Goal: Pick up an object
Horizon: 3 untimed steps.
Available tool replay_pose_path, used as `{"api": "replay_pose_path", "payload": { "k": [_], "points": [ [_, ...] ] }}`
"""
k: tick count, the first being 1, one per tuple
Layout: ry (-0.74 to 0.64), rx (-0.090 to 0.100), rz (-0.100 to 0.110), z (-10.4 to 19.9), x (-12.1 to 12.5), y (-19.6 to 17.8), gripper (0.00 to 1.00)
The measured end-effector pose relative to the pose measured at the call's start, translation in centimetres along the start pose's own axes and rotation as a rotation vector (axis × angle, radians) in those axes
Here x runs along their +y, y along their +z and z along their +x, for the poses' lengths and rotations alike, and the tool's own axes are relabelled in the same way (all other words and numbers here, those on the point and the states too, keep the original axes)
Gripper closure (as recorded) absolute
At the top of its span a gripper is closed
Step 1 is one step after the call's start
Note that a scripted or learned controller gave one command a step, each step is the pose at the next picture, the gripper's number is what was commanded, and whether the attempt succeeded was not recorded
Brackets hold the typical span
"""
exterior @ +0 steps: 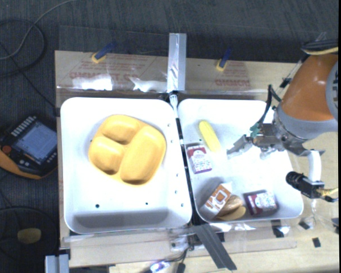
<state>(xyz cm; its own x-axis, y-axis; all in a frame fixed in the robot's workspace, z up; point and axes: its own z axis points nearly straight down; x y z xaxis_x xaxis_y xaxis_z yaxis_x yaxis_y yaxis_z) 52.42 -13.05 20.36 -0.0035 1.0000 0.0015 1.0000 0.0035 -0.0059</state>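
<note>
1. One fixed camera view, mounted above the bench (pixel 273 73), looking down at a slant.
2. It's far enough back to fit both white bins: left bin (pixel 79 209) and right bin (pixel 244 110), plus dark floor around.
3. The arm (pixel 310 95) comes in from the right side.

Bright even light, white bins (pixel 74 124) glaring, picture slightly soft.
</note>
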Motion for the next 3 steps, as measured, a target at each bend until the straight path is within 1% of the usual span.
{"api": "replay_pose_path", "payload": {
  "k": [1, 2, 3],
  "points": [
    [0.028, -0.005, -0.018, 2.3, 6.5, 9.8, 0.00],
    [0.027, -0.002, -0.012, 2.4, 6.4, 9.3, 1.00],
    [0.122, -0.005, 0.000, 6.4, 10.3, 0.2, 1.00]
  ]
}}
